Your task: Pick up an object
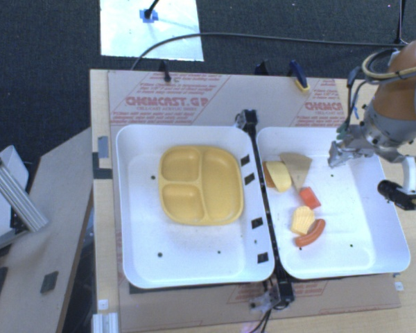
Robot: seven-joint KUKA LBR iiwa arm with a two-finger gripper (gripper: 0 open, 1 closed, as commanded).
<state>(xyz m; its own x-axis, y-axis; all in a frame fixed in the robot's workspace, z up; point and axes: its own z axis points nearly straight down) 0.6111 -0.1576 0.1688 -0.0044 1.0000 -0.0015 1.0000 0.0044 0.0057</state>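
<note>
Gripper [341, 155] over the right bin [374, 255], nothing between its fingers.

The arm [399, 96] reaches in over the right bin's far right corner; how far the fingers are parted cannot be told. The toy food lies along that bin's left edge, apart from the fingers: yellow block [278, 176] and tan wedge [297, 166] at the far end, orange piece [310, 198], corn [302, 220] and sausage [310, 233] nearer. A yellow divided plate [200, 184] sits mid-left bin [145, 255].
</note>
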